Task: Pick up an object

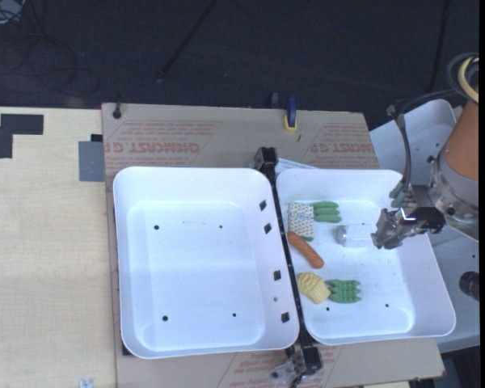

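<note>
The right bin (404, 314) holds several toy foods. A yellow-and-white corn piece (301, 219) with green pods (326, 211) beside it lies at the bin's upper left. An orange carrot (305, 250) lies slantwise below them. Lower down sit a yellow corn cob (312, 286) and a green pea pod (344, 290). A small clear, greyish object (341, 234) rests near the bin's middle. My gripper (385, 238) hangs over the right part of this bin, just right of the clear object, with nothing visible between its fingers.
The left bin (137, 217) stands beside the right one, divided from it by a black clamp strip (276, 249). Both bins rest on a cardboard sheet (194, 140). The arm's wrist and cables (436, 192) overhang the right bin's right rim.
</note>
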Controlling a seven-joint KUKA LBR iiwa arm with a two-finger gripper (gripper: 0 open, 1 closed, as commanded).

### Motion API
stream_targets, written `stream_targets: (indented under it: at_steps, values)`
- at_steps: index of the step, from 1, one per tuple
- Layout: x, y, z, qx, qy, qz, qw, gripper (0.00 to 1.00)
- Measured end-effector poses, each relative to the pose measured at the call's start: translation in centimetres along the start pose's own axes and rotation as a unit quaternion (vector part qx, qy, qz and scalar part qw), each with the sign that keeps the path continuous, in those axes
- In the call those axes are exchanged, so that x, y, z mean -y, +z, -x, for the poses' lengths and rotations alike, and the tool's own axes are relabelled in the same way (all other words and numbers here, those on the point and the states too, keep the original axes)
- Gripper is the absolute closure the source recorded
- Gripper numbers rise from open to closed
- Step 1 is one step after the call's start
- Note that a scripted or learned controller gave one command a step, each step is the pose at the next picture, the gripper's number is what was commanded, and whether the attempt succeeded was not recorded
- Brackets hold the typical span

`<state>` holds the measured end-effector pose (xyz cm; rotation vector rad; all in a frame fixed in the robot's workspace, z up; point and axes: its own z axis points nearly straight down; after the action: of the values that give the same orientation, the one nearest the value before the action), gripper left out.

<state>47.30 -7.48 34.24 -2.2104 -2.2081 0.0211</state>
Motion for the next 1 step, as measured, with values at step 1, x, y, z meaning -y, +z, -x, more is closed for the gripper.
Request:
stream_targets:
  at_steps: [1]
  values:
    - [-9.21, -4.20, -8.69, 0.001, -0.006, 0.013, 0.9999, 1.00]
